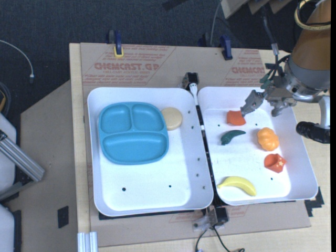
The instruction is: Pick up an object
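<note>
the claw [261,102] hangs over the right bin [294,190], fingers apart and clamped on nothing, one fingertip just beside the orange-red piece [235,118]. nearby lie a dark green pepper [231,136], orange pepper [268,138], red pepper [274,162] and banana [237,185].

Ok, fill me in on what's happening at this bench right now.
A grey KUKA arm reaches in from the right, its pincer over the far end of the right bin, just beside an orange-red toy piece; nothing is visibly held. That bin also holds a dark green pepper-like toy, an orange pumpkin-like toy, a red toy and a banana. The left bin holds a blue divided plate and a round beige piece.
</note>
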